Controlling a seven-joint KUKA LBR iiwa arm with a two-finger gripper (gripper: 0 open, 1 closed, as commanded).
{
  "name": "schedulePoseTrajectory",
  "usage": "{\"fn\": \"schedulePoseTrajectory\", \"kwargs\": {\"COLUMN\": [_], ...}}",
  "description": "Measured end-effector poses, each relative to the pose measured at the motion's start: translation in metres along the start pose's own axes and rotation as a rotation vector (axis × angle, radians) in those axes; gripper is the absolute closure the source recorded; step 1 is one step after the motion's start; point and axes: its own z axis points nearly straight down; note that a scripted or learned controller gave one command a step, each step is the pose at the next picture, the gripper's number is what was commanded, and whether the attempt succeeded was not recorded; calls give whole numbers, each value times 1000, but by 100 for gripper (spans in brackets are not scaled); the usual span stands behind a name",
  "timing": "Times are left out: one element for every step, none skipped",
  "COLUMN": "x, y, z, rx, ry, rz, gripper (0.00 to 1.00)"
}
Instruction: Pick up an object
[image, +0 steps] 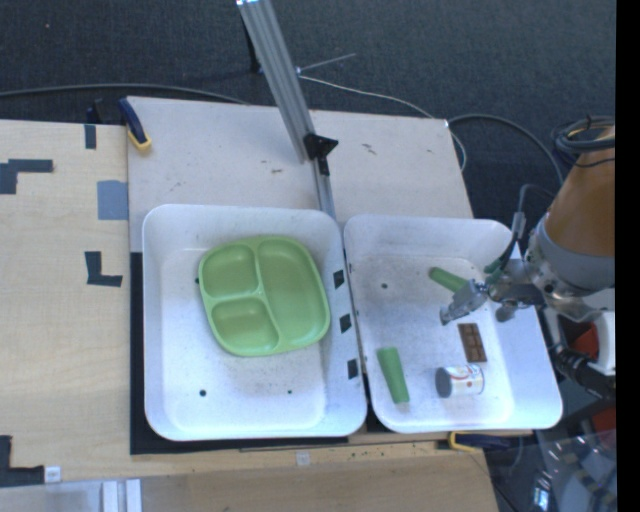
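Two bins (160, 300) | one green plate (264, 296) | three small objects | gripper (470, 300) fingers: cannot tell

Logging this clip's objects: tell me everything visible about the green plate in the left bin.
The green plate is light green, looks like matte plastic, and is roughly square with rounded corners. Raised ridges split it into three compartments: two smaller ones on the left side and one larger on the right. It holds nothing. It lies flat, right side up, turned slightly askew to the bin's walls, on the floor of the left bin, toward the far right part of it. Nothing but the bin floor touches it.
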Motion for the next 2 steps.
{"fn": "schedulePoseTrajectory", "kwargs": {"x": [0,11], "y": [0,0], "z": [0,55], "rx": [0,6], "ry": [0,1], "rz": [0,0], "gripper": [0,0]}}
